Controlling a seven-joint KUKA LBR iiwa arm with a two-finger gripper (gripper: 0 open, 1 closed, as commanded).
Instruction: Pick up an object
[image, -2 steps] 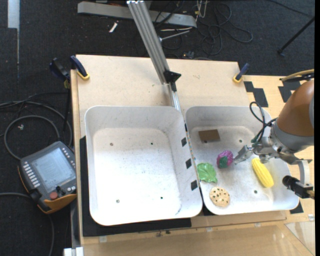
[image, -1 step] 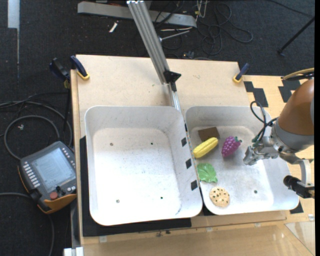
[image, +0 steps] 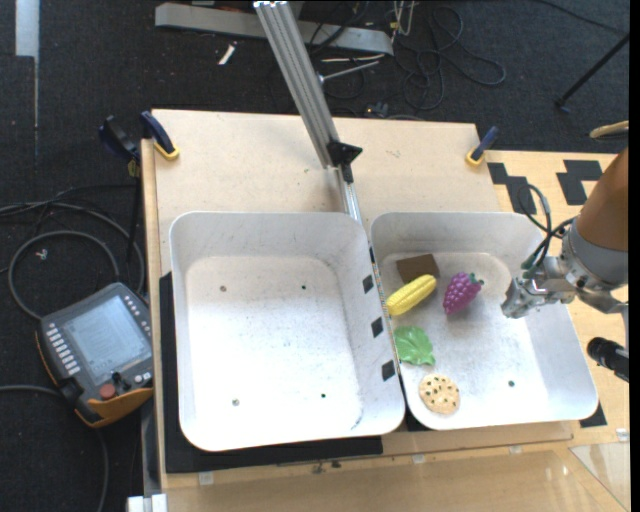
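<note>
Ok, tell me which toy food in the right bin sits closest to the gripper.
The purple grapes. They lie just left of the gripper, while the yellow corn, green leaf and cookie lie farther off.

Right bin (image: 560, 390), corn (image: 411, 294), grapes (image: 460, 291), cookie (image: 439, 393), arm's jaws (image: 516, 303) above

Dark carpet (image: 70, 80), scattered cables (image: 440, 50)
</note>
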